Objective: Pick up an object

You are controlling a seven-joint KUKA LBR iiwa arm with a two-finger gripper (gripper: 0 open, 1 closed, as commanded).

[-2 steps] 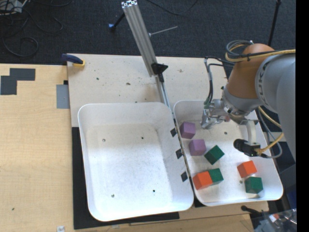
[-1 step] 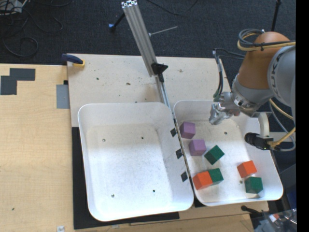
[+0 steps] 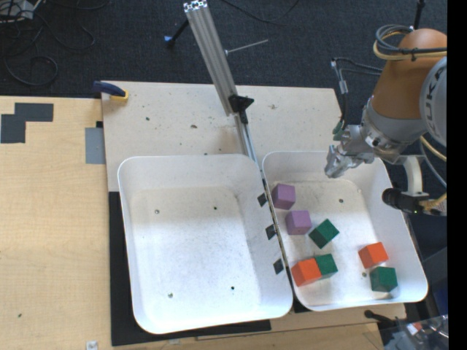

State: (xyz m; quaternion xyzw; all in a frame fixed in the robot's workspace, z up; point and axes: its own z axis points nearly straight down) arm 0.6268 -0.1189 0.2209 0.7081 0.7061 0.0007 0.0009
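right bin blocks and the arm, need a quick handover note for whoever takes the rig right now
End effector: over the far edge of the right bin, above the blocks, nothing seen between its fingers; open or shut is not clear from this view.

Blocks, all in the right bin: two purple blocks near the divider, a green block beside them, an orange block touching a green block at the near side, another orange block with a green block in the near right corner.

Done: nothing lifted.

Left: pick a block, descend, grasp, lift. The far purple block looks nearest.
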